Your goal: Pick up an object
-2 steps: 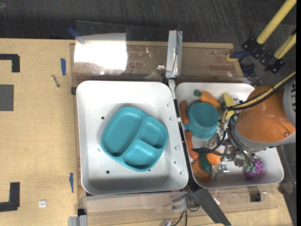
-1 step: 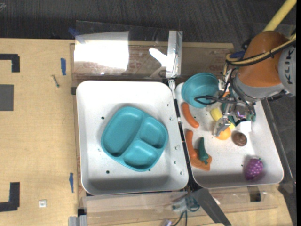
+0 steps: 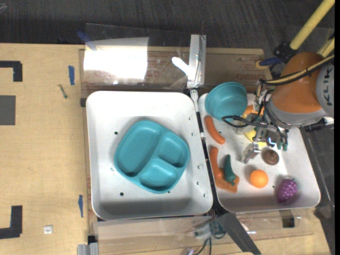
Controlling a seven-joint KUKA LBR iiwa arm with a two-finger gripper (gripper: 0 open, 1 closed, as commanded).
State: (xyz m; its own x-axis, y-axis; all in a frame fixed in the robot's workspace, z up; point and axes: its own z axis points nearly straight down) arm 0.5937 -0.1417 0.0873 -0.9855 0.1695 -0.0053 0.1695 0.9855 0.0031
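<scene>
My gripper [image 3: 254,152] hangs over the middle of the right bin [image 3: 311,187], reaching in from the right. Its metal fingers point down toward the bin floor, with nothing visibly between them. Just right of the fingers lies a small brown round object [image 3: 271,156]. An orange ball [image 3: 258,178] sits below the gripper, and a purple grape bunch [image 3: 287,189] lies at the lower right. A teal and orange toy [image 3: 228,173] lies to the lower left. Two orange sausage shapes [image 3: 214,130] [image 3: 213,155] lie along the bin's left side. A yellow piece [image 3: 251,133] peeks out under the wrist.
A teal bowl [image 3: 226,100] stands at the right bin's back left. The left bin [image 3: 101,116] holds a teal divided plate [image 3: 152,154]. A clear plastic sheet [image 3: 138,62] lies behind the bins. A yellow pole [image 3: 316,16] crosses the upper right.
</scene>
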